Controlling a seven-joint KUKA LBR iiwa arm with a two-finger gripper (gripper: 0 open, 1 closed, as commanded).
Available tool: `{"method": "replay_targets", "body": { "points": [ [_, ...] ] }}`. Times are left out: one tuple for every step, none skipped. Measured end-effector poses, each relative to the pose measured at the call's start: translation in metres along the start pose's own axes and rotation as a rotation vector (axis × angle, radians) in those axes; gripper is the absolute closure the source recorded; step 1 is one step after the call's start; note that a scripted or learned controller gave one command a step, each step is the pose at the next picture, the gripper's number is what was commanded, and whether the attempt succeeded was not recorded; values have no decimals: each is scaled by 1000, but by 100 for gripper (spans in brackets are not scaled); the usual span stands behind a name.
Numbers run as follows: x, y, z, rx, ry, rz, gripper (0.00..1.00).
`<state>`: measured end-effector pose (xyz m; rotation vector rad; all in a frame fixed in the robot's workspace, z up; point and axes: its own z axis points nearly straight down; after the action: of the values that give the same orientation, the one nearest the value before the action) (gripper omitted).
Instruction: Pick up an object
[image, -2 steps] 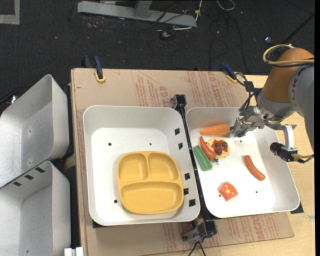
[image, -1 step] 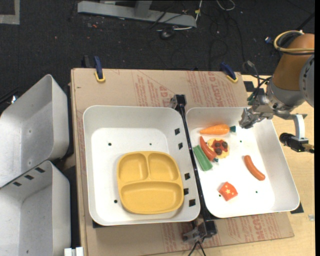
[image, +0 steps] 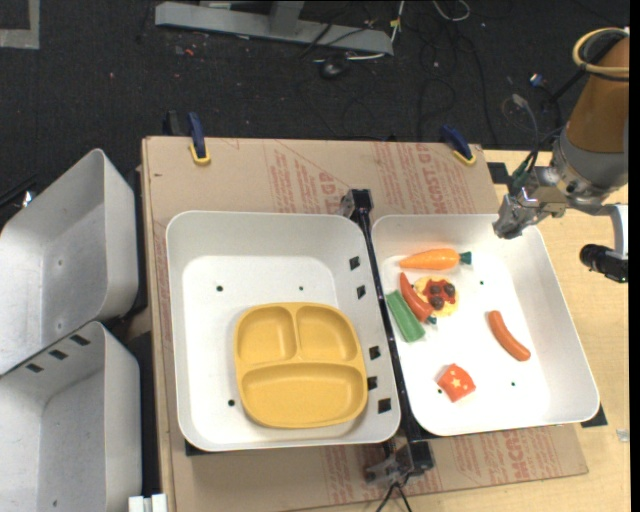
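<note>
Two shallow white bins are seen side by side on a brown board on the bench; the left bin holds a yellow divided plate, which lies flat toward the near side of its floor, three compartments facing up.

The right bin holds the loose objects; an orange carrot with a green stem end lies crosswise near the far left of the bin; just below it a small cluster is gathered, in which a red pepper-like piece and a green strip lie alongside each other at a slant, touching or nearly so, with a yellow piece topped with dark red bits just beside them on the right; an orange-red sausage lies apart toward the right side of the floor, tilted; a small red block with a yellow mark rests near the front of the bin, well apart from the cluster.

The grey arm with its orange band is seen reaching in from the right; the gripper is poised over the far right corner of the right bin, near the rim, well apart from every object; nothing is seen between its fingers, and whether the claw is wide or narrow cannot be told from this angle.
</note>
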<state>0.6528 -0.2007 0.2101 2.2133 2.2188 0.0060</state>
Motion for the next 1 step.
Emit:
{"method": "replay_targets", "body": {
  "points": [
    [54,-8,-8,8,3,-4,100]
  ]
}}
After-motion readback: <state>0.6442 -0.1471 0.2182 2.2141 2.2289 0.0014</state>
